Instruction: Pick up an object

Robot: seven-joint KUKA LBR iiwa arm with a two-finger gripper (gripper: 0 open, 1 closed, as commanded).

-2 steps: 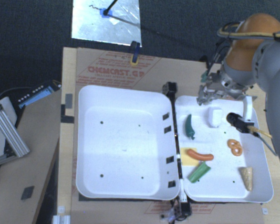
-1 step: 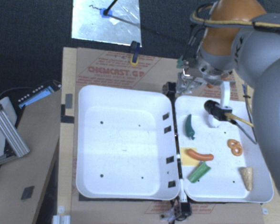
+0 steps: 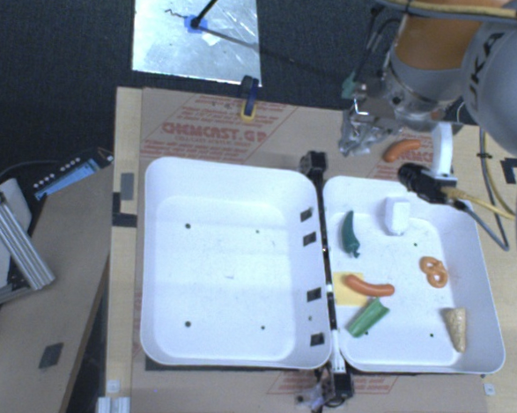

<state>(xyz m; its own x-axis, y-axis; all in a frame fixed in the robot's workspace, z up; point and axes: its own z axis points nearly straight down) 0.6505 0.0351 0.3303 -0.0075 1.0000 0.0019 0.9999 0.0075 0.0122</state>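
Observation:
My gripper (image 3: 360, 139) hangs high above the back edge of the right bin (image 3: 487, 288), near the divide between the two bins. An orange sausage-shaped piece (image 3: 402, 150) shows just to its right, beside it rather than in it. In the right bin lie a dark green pepper (image 3: 351, 234), a white block (image 3: 397, 215), a small pretzel (image 3: 432, 272), an orange sausage (image 3: 369, 287) on a yellow slice (image 3: 345, 295), a green piece (image 3: 367, 317) and a tan wedge (image 3: 456, 328).
The left bin (image 3: 157, 327) sits beside the right one, joined by black clips (image 3: 314, 164). A black fitting with cables (image 3: 423, 182) juts over the right bin's back rim. A foil sheet (image 3: 199, 27) lies beyond the bench.

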